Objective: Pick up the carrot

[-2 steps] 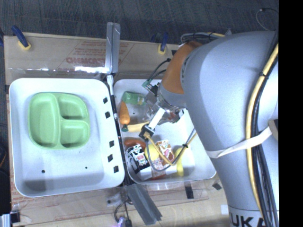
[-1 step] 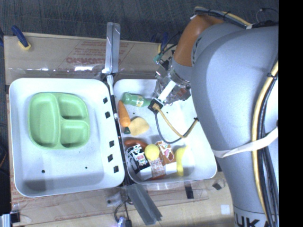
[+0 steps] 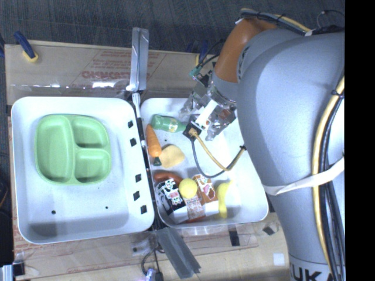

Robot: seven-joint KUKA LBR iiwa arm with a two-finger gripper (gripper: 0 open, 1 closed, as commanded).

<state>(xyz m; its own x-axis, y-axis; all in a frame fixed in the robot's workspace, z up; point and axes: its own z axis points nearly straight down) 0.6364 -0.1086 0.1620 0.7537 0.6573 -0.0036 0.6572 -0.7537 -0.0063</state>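
Nothing lifted yet, by the look of it: whole pick left to do.

Nearest the camera, at the near end of the right bin [image 3: 253, 206]: a black-and-white cow-patterned item [image 3: 169, 192], a yellow ball-like fruit [image 3: 188, 188], a red-printed packet [image 3: 203, 187] and a yellow banana-like piece [image 3: 224, 198], crowded together.

Farther in, past a pale tan lump [image 3: 172, 155]: carrot [image 3: 153, 143], lying flat on the bin floor against the bin's left wall, beside the divider. Long axis running near-to-far along that wall, only slightly slanted; narrower end apparently toward the far side, thicker end toward the near side, though hard to be sure.

Just beyond the carrot's far end: a green cylindrical item [image 3: 166, 123] lying crosswise.

Farthest, over the bin's far right part: tool [image 3: 206, 122], apart from the carrot and off to its right, nothing visible in it; spread of the tool impossible to judge here.

Still needed: shift left over the carrot, descent, closing across its short width.
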